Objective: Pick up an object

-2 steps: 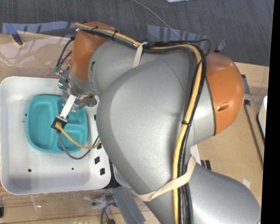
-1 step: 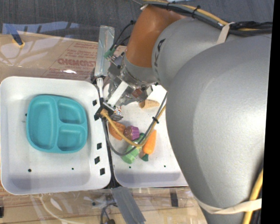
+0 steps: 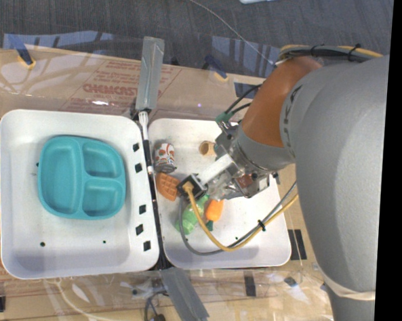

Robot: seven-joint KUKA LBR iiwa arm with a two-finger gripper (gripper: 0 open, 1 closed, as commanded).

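My gripper (image 3: 221, 191) hangs low over the middle of the right bin (image 3: 270, 245), with the grey arm and its orange band covering the bin's right half. An orange piece (image 3: 213, 209) lies just below the gripper, close to it or touching it; I cannot tell whether it is gripped. A green piece (image 3: 189, 221) lies to its left. A waffle-like brown square (image 3: 166, 185) rests near the bin's left wall. Above the waffle stands a small red and white can (image 3: 164, 155). A small tan round thing (image 3: 205, 148) sits near the bin's far edge.
The left bin (image 3: 19, 240) holds a teal divided plate (image 3: 82, 177) in its upper middle. A divider with black clips (image 3: 143, 210) runs between the bins. Cardboard and tape (image 3: 90, 82) lie behind the bins.
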